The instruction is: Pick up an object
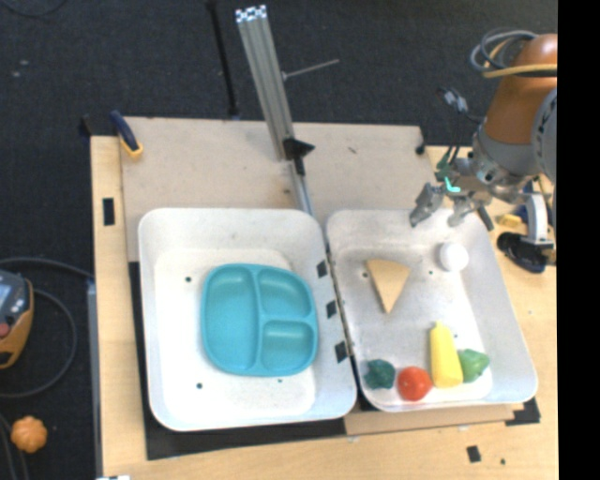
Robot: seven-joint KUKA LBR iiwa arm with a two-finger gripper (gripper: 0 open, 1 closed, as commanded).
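Overhead, gripper (448,208) above the right bin's (506,309) far edge, fingers seemingly spread, nothing between them.

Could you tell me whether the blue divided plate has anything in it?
Empty: the blue divided plate shows bare blue in all three compartments.

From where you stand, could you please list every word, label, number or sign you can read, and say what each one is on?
No readable text anywhere.
Checkered black-and-white marker atop the aluminium post: a pattern, not letters.
Teal divided plate, left bin, right bin: no print.
Yellow toy and tan wedge: no labels.
Device at the left edge: too blurred to read.
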